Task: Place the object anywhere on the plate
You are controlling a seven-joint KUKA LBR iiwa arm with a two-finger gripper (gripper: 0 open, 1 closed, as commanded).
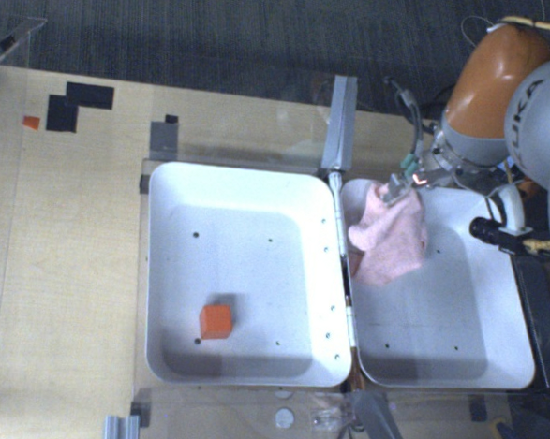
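A pink cloth hangs bunched over the far left part of the right bin, its lower folds near the bin's left wall. Its top corner is pinched at the tips of my gripper, which reaches in from the right, below the orange wrist band, and is shut on it. A small orange cube lies on the floor of the left bin, near its front left corner and far from the gripper.
A grey metal post stands at the back between the two bins. Black cables run along the arm over the right bin's far right side. Black and orange markers lie on the wooden bench at the far left.
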